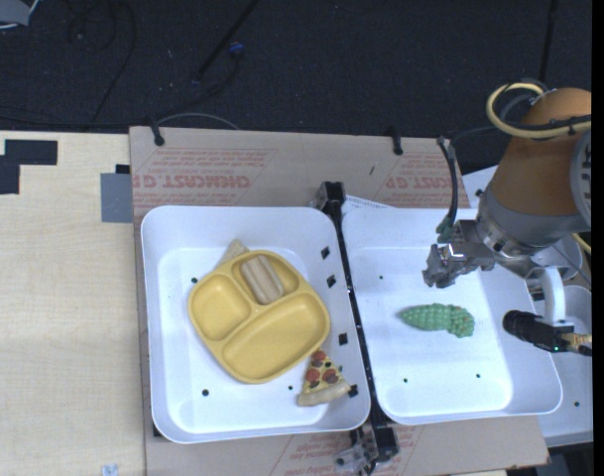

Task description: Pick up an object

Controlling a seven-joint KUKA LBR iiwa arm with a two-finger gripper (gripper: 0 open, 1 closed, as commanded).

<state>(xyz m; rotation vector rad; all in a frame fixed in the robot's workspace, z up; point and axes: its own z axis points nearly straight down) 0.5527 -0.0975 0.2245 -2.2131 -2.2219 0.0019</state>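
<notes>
Tabletop [54,296]: you see light wood on the left, with a brown cardboard sheet [242,172] under both bins.
Arm [544,172]: comes in from the right, orange band at the top of what you can see, grey wrist below it, hanging over the upper right part of the right bin.
Left bin [168,228]: white, shallow, holds the yellow tray and the pizza slice.
Right bin [480,390]: white, shallow, touching the left bin along a black centre divider [343,286]; holds the green object.
Yellow tray [259,315]: three compartments, lying tilted in the middle of the left bin; you can see a tan, sausage-like piece [263,280] in its upper small compartment.
Tool [442,268]: dark grey, over the upper middle of the right bin, above and slightly left of the green object, apart from it. You can't tell its state from this angle; too dark and small. Nothing visible in it.
Green object [437,318]: bumpy, elongated, lying flat on the floor of the right bin, roughly mid-bin, long axis left to right. Nothing touching it.
Pizza slice [321,379]: toy wedge with red dots, at the lower right corner of the left bin, just beside the tray's lower edge.
</notes>
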